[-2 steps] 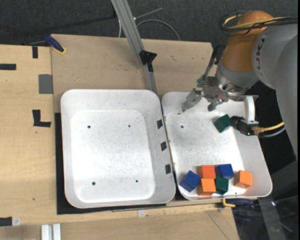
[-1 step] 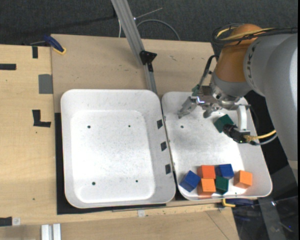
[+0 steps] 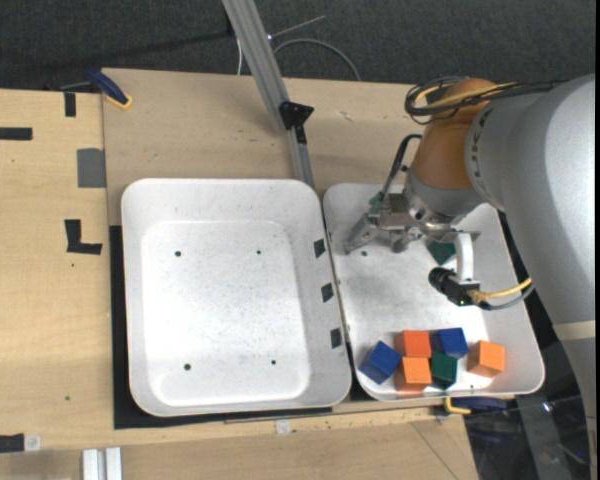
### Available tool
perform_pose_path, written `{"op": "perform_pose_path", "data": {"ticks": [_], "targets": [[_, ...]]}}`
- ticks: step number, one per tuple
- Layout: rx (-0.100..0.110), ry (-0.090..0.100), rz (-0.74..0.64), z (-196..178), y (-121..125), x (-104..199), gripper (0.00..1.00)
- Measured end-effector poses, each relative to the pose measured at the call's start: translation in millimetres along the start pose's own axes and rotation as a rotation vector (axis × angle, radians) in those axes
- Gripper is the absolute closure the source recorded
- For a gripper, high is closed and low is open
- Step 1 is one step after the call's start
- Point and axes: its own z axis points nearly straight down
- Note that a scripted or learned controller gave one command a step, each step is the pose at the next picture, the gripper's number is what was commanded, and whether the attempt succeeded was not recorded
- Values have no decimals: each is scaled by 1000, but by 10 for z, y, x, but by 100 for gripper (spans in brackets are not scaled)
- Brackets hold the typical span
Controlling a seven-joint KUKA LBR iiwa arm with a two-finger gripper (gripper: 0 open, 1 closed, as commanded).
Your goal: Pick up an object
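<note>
Hovering low in the right shallow white bin [image 3: 510, 268], two-finger gripper [image 3: 375, 230]; grip state can't be told. Small coloured cubes [image 3: 430, 356] are clustered well below it, by the near rim, not yet approached.

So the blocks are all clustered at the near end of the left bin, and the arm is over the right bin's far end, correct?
Not quite: the camera view shows the blocks clustered at the near end of the right bin, not the left bin. The arm is indeed over the right bin's far end.

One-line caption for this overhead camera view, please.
Gripper low in the right bin, apart from the orange, blue and green blocks clustered at its near edge.
</note>
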Motion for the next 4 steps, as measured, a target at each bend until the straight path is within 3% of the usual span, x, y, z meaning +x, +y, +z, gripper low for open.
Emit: {"op": "perform_pose_path", "data": {"ticks": [1, 3, 4], "targets": [[-5, 1, -1, -135, 15, 10, 100], [-11, 1, -1, -1168, -76, 118, 100], [-13, -1, 0, -1732, -2, 46, 100]]}}
